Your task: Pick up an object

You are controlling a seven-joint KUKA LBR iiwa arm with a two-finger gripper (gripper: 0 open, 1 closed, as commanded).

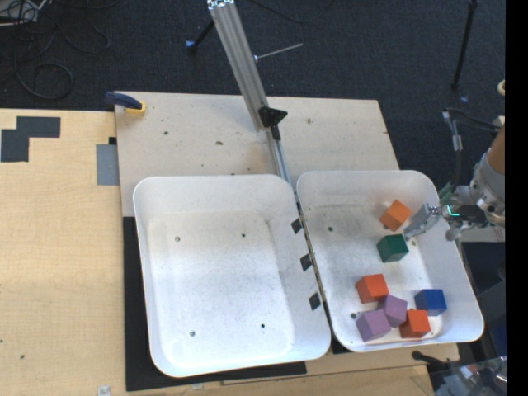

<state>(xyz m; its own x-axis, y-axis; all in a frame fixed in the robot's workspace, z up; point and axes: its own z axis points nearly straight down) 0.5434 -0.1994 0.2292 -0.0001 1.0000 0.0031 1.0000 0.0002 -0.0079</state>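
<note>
Several small blocks lie in the right bin (346, 196). An orange block (396, 214) sits near its upper right, with a dark green block (393, 247) just below it. Lower down are a red-orange block (372, 287), two purple blocks (373, 324) (395, 309), a blue block (430, 301) and another orange block (416, 323). My gripper (422, 220) reaches in over the bin's right rim, just right of the orange and green blocks. Nothing shows between its fingers.
The left bin (165, 213) stands beside the right one, with black clips along the shared divider (304, 258). A slanted aluminium post (243, 64) rises behind the bins. A blue and yellow clamp (125, 101) lies at the board's far left corner.
</note>
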